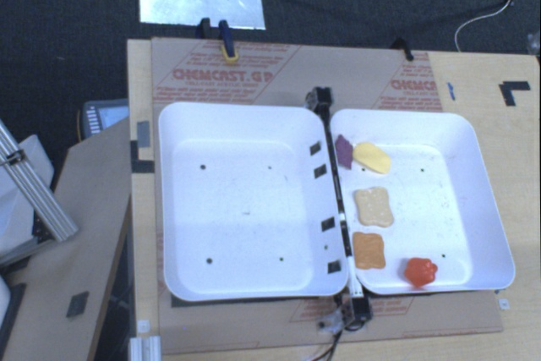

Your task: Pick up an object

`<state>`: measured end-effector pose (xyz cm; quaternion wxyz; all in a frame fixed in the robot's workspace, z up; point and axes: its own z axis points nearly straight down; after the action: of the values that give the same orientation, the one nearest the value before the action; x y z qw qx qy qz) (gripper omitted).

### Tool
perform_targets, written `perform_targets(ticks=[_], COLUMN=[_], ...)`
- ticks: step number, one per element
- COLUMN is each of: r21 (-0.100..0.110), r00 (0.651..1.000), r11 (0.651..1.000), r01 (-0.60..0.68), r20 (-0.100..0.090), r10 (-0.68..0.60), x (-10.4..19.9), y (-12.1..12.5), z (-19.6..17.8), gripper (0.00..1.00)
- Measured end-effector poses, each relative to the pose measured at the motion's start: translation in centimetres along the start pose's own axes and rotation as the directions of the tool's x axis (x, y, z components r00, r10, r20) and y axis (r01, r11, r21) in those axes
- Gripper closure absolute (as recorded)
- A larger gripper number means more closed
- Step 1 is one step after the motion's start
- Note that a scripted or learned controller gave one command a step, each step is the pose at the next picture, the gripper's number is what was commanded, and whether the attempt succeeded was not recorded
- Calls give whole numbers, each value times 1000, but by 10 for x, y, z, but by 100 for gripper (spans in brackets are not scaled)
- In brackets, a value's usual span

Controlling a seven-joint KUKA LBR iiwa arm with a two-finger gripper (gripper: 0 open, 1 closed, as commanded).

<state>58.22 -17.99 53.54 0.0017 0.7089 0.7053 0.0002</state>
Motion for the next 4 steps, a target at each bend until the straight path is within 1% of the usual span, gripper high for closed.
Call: perform_targets(ticks=[1,2,3,4], r21=[-5,10,-4,7], r00=[1000,1000,1000,1000], r11=[1000,1000,1000,1000], r01=[11,16,4,15], r20=[1,-6,-1,-4], r10=[-11,-16,-4,-15], x=[4,86,57,115], y=[2,-13,-69,-44], z=[-12,84,15,107], gripper=[100,100,100,100])
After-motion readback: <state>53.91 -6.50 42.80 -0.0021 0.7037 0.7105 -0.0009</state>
